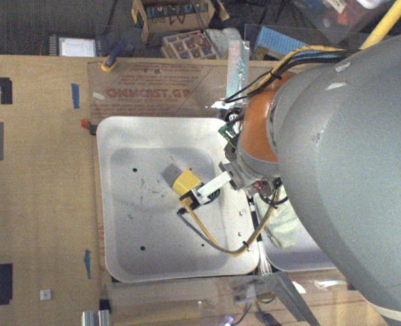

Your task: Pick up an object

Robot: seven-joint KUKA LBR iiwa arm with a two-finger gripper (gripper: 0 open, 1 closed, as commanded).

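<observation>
A small yellow block (pixel 185 181) lies in the middle of the left white bin (pixel 126 250), with a grey piece (pixel 171 173) touching its upper left side. My gripper (pixel 240 174) hangs below the orange wrist band, over the right edge of that bin. It is just right of the yellow block. The big grey arm covers the gripper's lower part.
The right bin (pixel 302 260) is mostly hidden under the arm; a pale crumpled thing (pixel 282 228) shows in it near the divider. A wooden board with red lettering (pixel 153 90) lies behind the left bin. Clutter and boxes stand along the back.
</observation>
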